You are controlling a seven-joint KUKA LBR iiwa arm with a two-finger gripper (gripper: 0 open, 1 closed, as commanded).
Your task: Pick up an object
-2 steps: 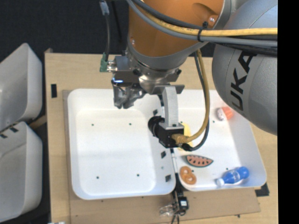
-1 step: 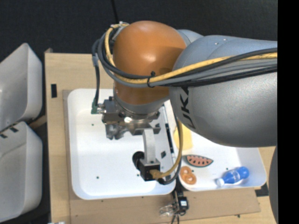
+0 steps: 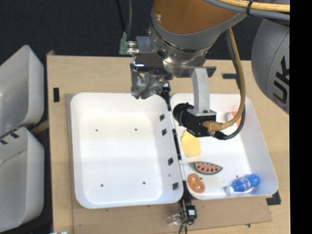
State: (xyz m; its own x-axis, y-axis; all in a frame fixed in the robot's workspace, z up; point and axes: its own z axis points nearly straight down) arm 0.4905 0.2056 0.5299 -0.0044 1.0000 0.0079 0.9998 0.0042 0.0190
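Over the bins' far edge the claw [image 3: 146, 87], grip state untellable, hovers mid-approach and must next descend toward the yellow block [image 3: 190, 145].

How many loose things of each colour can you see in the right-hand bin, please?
Yellow: 1, the block
Brown: 2, the watermelon slice and the pretzel
Blue: 1, the bottle
Orange-red: 1, a piece partly hidden by the cable
Total: 5

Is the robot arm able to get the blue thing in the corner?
Probably yes. The blue thing lies in the open in the right bin, with nothing on top of it. It sits close to the bin's wall, though, so the gripper may have little room there.
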